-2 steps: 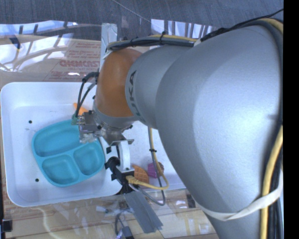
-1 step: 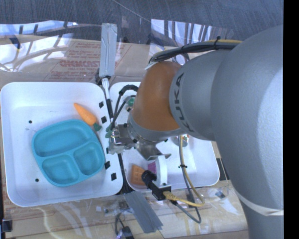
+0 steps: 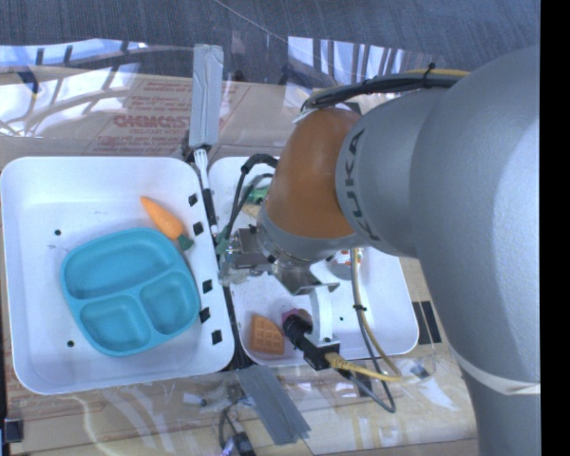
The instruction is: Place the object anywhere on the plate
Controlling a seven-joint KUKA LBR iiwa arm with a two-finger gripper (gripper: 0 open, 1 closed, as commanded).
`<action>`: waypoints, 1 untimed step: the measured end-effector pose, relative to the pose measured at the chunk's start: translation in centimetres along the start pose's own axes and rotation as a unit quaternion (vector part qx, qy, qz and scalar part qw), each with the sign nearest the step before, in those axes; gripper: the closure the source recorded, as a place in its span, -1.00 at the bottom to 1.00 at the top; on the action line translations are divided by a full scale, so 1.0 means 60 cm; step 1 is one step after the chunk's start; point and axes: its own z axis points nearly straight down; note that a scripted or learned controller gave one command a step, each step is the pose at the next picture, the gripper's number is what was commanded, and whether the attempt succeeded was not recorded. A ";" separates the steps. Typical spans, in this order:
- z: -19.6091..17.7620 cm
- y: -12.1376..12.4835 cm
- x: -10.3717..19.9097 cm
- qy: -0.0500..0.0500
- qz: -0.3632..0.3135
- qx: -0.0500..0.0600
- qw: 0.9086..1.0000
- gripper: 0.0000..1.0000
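A blue plate [image 3: 128,293] with three compartments lies in the left bin [image 3: 38,188]. An orange carrot [image 3: 163,218] with a green end rests on the bin floor just beyond the plate's far right rim, not on the plate. A tan waffle-like piece [image 3: 265,334] lies at the front of the right bin [image 3: 399,326]. My gripper [image 3: 236,256] hangs low over the right bin's left edge, close to the divider between the bins, under the orange band of the wrist. The arm hides most of the right bin.
A grey taped strip [image 3: 206,93] runs up behind the divider between the bins. Cardboard and clear sheeting [image 3: 123,112] lie behind the bins. Grey tape [image 3: 274,402] sits at the bench front.
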 end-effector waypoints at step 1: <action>0.000 0.102 -0.083 0.000 0.001 0.001 1.000 1.00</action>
